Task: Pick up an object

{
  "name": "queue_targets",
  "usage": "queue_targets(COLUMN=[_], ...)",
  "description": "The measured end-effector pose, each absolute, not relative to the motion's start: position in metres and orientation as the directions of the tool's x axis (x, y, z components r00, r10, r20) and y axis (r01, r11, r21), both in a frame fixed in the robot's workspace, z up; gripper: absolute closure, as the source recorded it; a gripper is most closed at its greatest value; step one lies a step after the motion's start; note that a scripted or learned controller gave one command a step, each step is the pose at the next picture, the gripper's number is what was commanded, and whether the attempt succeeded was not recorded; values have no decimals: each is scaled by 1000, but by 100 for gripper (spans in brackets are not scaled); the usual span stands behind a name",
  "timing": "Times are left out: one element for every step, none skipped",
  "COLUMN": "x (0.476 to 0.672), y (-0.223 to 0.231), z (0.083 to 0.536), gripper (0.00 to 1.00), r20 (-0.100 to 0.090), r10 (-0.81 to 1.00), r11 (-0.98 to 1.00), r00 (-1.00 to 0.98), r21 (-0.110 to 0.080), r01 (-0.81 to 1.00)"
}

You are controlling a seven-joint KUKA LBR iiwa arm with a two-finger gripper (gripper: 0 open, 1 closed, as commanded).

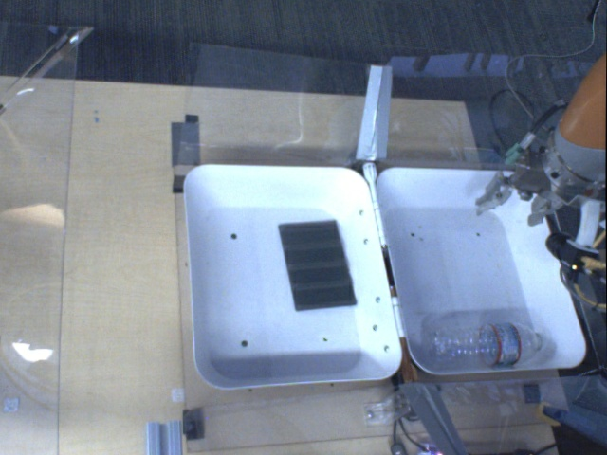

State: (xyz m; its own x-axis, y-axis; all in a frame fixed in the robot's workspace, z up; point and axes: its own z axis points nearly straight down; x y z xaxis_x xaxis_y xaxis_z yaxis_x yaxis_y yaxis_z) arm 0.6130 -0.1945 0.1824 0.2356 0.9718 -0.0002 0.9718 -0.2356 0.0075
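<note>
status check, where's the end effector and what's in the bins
End effector over right bin's far right corner, holding nothing. Clear bottle lying at near edge. Dark ridged block in left bin.

2 white bins point(204, 254) on bench point(104, 254)

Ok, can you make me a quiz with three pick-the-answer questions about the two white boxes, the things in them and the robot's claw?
1. Where does the clear plastic bottle lie?
A. left bin
B. right bin, near front edge
C. on the wooden bench

2. What colour is the ridged flat block?
A. black
B. red
C. yellow

3. How does the bottle rest?
A. upright
B. on its side
C. held in the claw

Answers:
1 B, it lies by the front wall of the right bin.
2 A, it is dark against the white left bin.
3 B, it lies lengthwise, far from the claw at the bin's back right.
</note>
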Motion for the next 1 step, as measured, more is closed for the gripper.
queue_targets(x=[583], y=[-122], z=[88], gripper=[0], r20=[2], r10=[954], r11=[-298], r00=[298], r21=[10], r01=[954])
